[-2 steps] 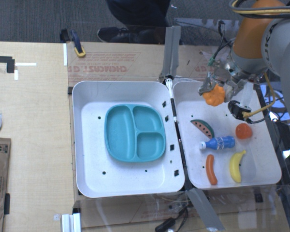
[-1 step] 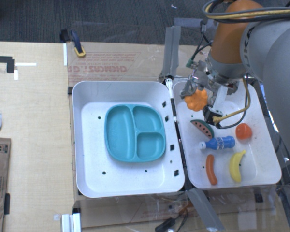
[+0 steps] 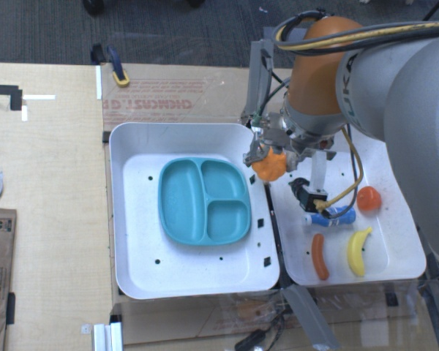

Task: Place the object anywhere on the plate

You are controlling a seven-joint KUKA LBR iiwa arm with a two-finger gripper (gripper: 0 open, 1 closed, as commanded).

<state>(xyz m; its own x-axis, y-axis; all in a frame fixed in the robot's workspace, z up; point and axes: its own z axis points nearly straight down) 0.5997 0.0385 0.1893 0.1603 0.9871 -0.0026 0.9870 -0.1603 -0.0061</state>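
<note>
A teal plate (image 3: pixel 205 199) with three compartments lies in the left white bin (image 3: pixel 132 218). My gripper (image 3: pixel 265 154) hangs over the seam between the two bins, just beyond the plate's upper right corner. It is shut on a rounded orange object (image 3: pixel 271 167), which sticks out below the fingers. The object is off the plate, at its right edge.
The right bin (image 3: pixel 395 265) holds a small red-orange ball (image 3: pixel 368 199), a yellow banana (image 3: pixel 358 251), a reddish sausage (image 3: pixel 319 256) and a blue and white item (image 3: pixel 335 216). The arm's bulk covers the upper part of the right bin. Cardboard lies behind the bins.
</note>
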